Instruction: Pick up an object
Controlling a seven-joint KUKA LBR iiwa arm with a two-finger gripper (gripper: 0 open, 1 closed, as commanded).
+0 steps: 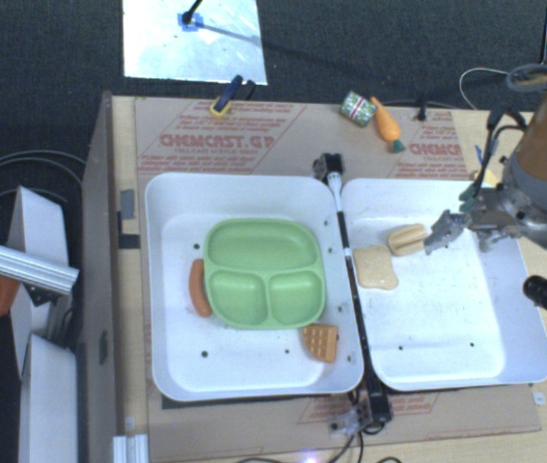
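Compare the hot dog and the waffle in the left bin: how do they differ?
The hot dog is long, rounded and orange-red; the waffle is squarish, flat and tan with a grid. The hot dog lies along the green tray's left edge; the waffle sits off its lower right corner. Both lie on the left bin's floor, outside the tray.

From my remote seat I see the surface, a brown board printed with red lettering. Two shallow white bins sit side by side on it: the left bin and the right bin, touching along a dark centre divider. On the bare board beyond the bins lie a small green can just beside a toy carrot, and further left a dark clip with a yellow end.
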